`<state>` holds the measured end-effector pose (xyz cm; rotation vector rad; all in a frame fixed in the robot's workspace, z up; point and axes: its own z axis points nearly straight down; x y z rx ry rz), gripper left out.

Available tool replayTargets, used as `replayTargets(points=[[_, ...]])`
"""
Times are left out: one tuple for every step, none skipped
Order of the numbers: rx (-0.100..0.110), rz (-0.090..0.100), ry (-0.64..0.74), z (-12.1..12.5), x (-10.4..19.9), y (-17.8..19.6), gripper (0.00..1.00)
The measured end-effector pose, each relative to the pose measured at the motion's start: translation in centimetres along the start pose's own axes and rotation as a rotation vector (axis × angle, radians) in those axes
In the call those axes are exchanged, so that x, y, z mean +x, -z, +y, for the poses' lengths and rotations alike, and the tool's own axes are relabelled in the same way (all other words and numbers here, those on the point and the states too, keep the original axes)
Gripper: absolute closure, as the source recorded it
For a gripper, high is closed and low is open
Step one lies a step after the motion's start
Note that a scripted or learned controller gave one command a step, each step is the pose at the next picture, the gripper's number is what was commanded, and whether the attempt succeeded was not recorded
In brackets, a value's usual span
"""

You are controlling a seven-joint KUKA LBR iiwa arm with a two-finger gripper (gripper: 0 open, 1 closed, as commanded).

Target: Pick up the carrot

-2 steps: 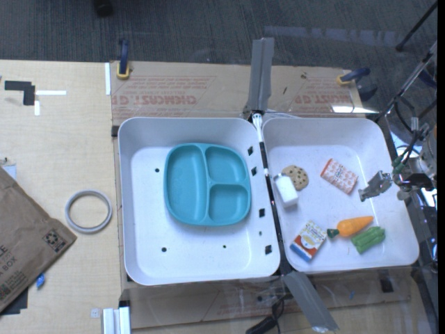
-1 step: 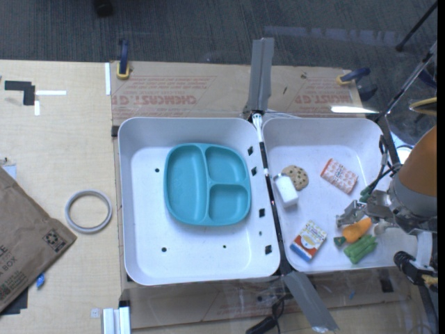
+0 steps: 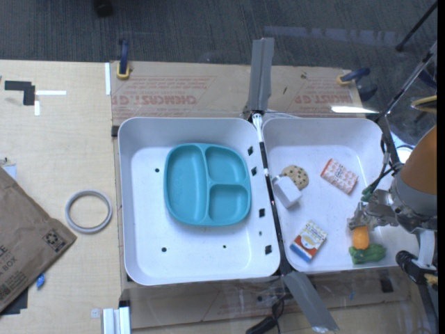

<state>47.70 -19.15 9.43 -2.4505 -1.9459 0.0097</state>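
Though close, carrot (image 3: 360,239) below pincer (image 3: 363,216)

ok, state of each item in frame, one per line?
carrot: lying in right bin, at gripper
green leafy piece: lying beside carrot
cookie: flat in right bin
small carton: lying flat
pink packet: lying flat
blue divided plate: upright, in left bin
tape ring: flat on bench

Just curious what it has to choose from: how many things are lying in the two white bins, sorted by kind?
Divided plate: 1
Cookie: 1
Snack packets: 2
White block: 1
Carrot: 1
Total: 6
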Motion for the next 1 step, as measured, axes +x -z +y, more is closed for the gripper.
replayTargets(points=[[-0.005,-0.004,-0.01,-2.03,8.73,9.75,1.0]])
